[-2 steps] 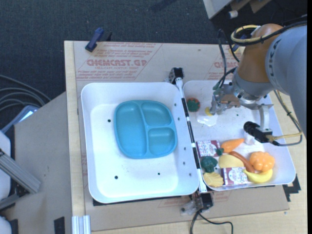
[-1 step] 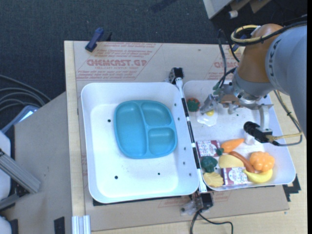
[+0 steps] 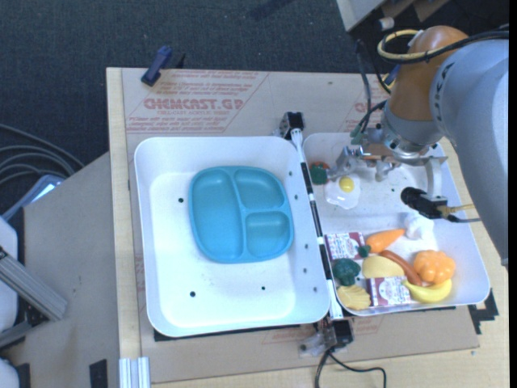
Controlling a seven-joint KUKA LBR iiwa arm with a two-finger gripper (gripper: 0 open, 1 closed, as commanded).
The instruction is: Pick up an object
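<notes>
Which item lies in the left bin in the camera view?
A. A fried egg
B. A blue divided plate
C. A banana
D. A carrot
B: the blue divided plate rests on the floor of the left bin, while the toy foods, such as the carrot, lie in the right bin.

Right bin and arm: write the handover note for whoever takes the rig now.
Gripper: low over the far part of the right bin, above the fried egg toy; nothing seen between its fingers.
Things: carrot, banana, orange pepper and snack packets heaped at the bin's near end. Blue divided plate in the left bin.
Done: no pick yet.
Left: grasp one object and lift.
</notes>
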